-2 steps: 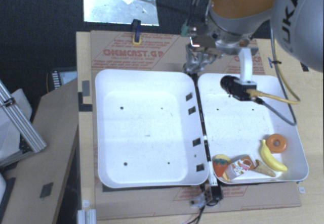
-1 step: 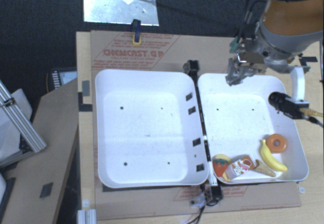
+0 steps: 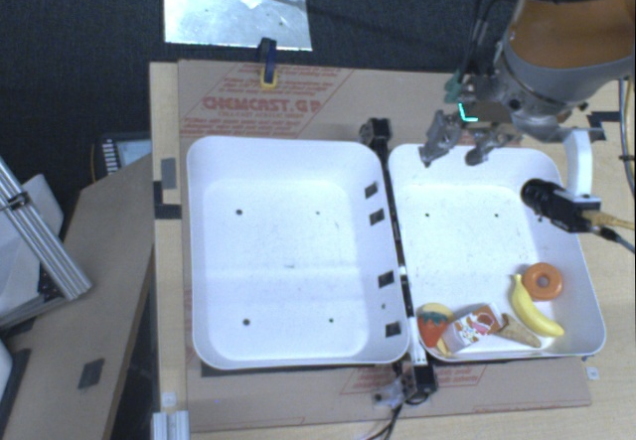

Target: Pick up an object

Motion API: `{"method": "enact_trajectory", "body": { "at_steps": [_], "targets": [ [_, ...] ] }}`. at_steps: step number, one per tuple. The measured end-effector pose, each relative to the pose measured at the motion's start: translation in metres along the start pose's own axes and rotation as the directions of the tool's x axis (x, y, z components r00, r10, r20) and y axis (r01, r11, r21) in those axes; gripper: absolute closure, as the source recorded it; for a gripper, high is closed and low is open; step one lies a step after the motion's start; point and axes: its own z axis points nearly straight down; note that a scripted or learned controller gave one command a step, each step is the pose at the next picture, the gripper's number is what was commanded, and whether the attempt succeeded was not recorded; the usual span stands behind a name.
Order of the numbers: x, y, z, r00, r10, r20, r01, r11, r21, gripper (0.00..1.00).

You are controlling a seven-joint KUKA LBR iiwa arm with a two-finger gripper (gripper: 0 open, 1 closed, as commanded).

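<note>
The gripper (image 3: pixel 459 152) hangs at upper right of the frame, above the far rim of the right bin (image 3: pixel 467 229), its two fingers spread apart with nothing between them. The objects lie clustered in that bin's lower right corner: a banana (image 3: pixel 533 309), an orange ring-shaped item (image 3: pixel 543 280) just beside it, and a red-and-white packet (image 3: pixel 470 327). The left bin (image 3: pixel 283 249) occupies centre left.

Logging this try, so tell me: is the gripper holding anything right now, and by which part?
Nothing is held. The gripper hangs open over the right bin's far edge, with nothing between its fingers.
</note>
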Motion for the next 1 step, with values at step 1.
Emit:
{"method": "enact_trajectory", "body": {
  "at_steps": [1],
  "targets": [
    [0.0349, -0.0531, -0.0897, 1.000, -0.008, -0.004, 0.008, 1.000, -0.010, 0.00]
  ]
}}
